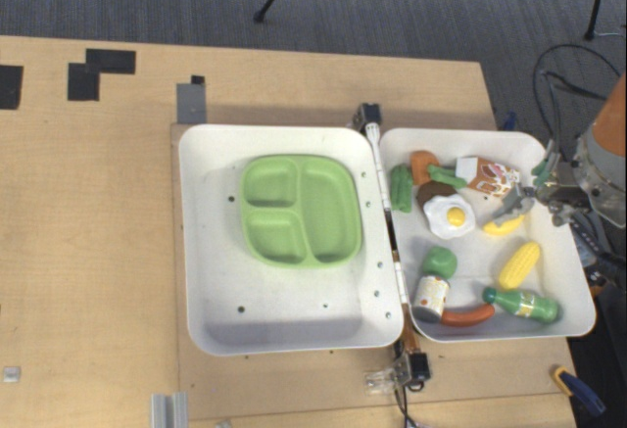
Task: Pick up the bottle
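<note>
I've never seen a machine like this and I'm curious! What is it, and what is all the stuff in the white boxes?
It is a robot arm, coming in from the right. One camera looks down on the bench from above. At the arm's tip is a pincer for grabbing things; I can't tell if it holds anything. The left bin has a green plate with three sections. The right bin holds toy food: a fried egg, corn, a sausage, a small can and a green bottle lying on its side near the front edge. The robot is supposed to pick up that bottle.
</note>
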`<state>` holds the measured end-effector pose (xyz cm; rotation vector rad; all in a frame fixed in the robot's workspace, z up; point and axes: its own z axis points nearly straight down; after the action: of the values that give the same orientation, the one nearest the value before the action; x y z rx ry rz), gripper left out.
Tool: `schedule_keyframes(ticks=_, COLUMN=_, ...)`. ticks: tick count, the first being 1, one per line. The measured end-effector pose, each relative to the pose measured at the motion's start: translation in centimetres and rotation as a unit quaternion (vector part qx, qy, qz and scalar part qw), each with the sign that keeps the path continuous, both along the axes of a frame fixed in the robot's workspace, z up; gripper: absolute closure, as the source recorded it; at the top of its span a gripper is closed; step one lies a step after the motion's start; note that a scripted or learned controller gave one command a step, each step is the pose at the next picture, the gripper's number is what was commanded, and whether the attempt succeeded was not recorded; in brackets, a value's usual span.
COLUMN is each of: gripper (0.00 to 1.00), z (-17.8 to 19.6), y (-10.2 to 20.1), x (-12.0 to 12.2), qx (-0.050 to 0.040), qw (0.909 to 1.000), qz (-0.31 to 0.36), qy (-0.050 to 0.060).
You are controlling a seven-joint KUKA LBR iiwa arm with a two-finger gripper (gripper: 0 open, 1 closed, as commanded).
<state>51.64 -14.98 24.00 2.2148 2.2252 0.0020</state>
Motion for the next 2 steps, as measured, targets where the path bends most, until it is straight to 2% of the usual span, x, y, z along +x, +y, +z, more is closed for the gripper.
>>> schedule_keyframes(ticks=1, gripper=0.0, z=-3.3, y=8.3, x=2.5, qx=0.0011, qw=0.9694, qz=-0.245, qy=0.001)
schedule_keyframes(ticks=2, gripper=0.0, z=-5.5, y=12.8, x=1.0, qx=0.0014, qw=0.9018, qz=-0.432, qy=0.002)
